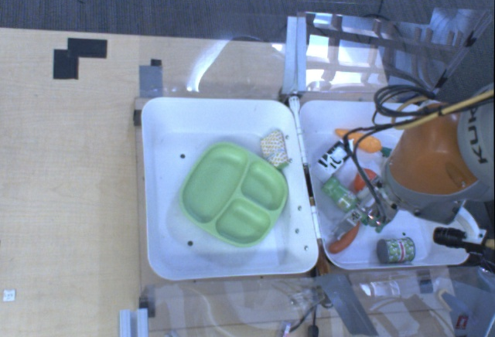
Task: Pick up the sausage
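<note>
A pale wooden bench (69, 196), backed by dark grey carpet strung with loose cable, carries two shallow white bins set side by side. The left bin (158, 250) holds a green divided plate (234, 204) and, just beside the plate's upper right corner, a small speckled object (274, 147) near the wall between the bins. In the right bin (309, 127), the grey arm with its orange band (429, 158) reaches in from the right, and its gripper (370, 216) is down low among a clutter of small items: an orange piece (370, 144) near the top, a black-and-white packet (332, 158), a green item (337, 193) and a small green-labelled can (396, 250) lying near the bin's lower edge. The sausage (343, 240), a reddish-orange curved piece, lies on the bin floor toward the lower left corner of the right bin, its long axis running on a diagonal from lower left up toward the upper right, with the upper end meeting the gripper's tip. Whether the gripper's tip is released or clenched cannot be told from this angle, since the metal parts there blur together, and the view does not show the sausage between them. Judged from how things lie, the approach looks largely made, with the tool lowered to the sausage's near end; a confirmed grasp and the lift itself are not yet done, as the sausage appears to rest on the bin floor.
</note>
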You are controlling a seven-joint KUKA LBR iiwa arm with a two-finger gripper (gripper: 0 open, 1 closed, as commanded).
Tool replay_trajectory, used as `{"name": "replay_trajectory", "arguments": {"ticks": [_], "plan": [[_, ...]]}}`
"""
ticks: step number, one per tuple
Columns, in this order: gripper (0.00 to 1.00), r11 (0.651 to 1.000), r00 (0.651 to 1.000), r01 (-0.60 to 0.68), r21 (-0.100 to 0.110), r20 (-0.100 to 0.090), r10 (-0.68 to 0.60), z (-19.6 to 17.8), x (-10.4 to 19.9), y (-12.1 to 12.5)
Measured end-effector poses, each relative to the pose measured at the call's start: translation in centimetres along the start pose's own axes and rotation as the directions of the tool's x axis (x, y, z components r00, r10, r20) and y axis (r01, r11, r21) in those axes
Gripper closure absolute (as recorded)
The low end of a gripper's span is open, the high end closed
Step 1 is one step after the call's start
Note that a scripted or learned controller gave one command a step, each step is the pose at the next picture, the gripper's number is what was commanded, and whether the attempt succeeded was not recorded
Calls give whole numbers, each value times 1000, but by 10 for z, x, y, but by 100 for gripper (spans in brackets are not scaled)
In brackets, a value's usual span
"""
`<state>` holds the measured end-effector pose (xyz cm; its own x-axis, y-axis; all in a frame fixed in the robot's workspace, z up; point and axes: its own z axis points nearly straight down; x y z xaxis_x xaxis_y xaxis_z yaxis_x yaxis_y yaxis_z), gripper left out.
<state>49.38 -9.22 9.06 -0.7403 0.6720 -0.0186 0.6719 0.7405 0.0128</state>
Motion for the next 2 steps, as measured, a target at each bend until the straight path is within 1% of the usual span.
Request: {"name": "replay_trajectory", "arguments": {"ticks": [1, 2], "plan": [[0, 996, 996, 92, 6, -13, -92, -56, -1, -6], [0, 998, 997, 70, 7, -12, -70, -12, 6, 0]]}}
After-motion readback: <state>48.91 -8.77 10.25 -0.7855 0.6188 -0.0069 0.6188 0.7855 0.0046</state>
